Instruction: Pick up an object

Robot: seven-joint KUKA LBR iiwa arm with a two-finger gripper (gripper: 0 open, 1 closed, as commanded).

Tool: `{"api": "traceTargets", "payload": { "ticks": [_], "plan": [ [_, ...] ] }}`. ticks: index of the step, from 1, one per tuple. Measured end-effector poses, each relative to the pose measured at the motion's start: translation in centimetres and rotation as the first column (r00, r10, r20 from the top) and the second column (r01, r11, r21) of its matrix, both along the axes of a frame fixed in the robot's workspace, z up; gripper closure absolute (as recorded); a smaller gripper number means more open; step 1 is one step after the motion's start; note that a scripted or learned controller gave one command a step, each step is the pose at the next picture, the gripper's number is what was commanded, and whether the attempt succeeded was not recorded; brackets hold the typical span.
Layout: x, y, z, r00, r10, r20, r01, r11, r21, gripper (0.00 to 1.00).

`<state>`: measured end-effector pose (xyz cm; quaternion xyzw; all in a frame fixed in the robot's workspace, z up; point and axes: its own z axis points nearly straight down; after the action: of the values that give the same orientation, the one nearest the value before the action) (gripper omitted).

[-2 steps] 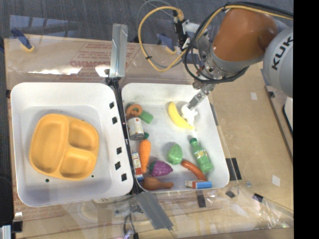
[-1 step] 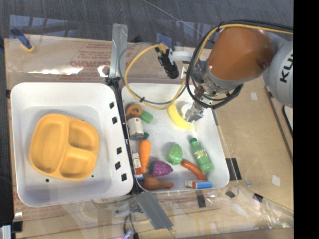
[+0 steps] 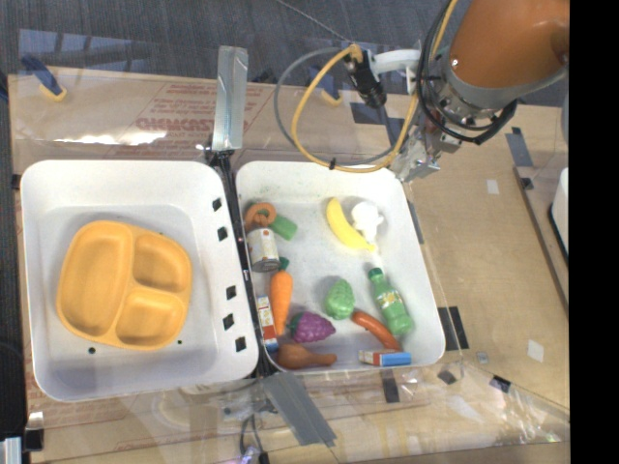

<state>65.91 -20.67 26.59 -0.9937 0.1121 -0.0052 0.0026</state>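
Camera view, looking down at a slant on 2 shallow white bins side by side on a bench. The left bin point(image 3: 44, 288) holds 1 yellow tray point(image 3: 124, 284) with 3 compartments, lying flat near its middle. The right bin point(image 3: 426, 298) holds a scatter of toy food: a banana point(image 3: 343, 226) touching a small white object point(image 3: 368, 217) near the far wall, a can point(image 3: 263, 248) by the left wall, a carrot point(image 3: 280, 299) just below the can, purple grapes point(image 3: 311, 328) beside the carrot's tip, a green vegetable point(image 3: 338, 299) in the middle, a green bottle point(image 3: 389, 303) toward the right wall, and a brown drumstick point(image 3: 302, 358) against the near wall. The arm comes in from the right, its orange band at top right. The gripper point(image 3: 418, 162) hangs over the right bin's far right corner, above the objects and touching none; whether it is open or closed cannot be told.
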Motion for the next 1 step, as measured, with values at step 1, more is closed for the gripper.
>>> {"api": "traceTargets", "payload": {
  "ticks": [1],
  "plan": [
    [-0.15, 6.79, -1.55, 1.0, -0.016, -0.01, 0.016, 1.0, 0.002, 1.0]
  ]
}}
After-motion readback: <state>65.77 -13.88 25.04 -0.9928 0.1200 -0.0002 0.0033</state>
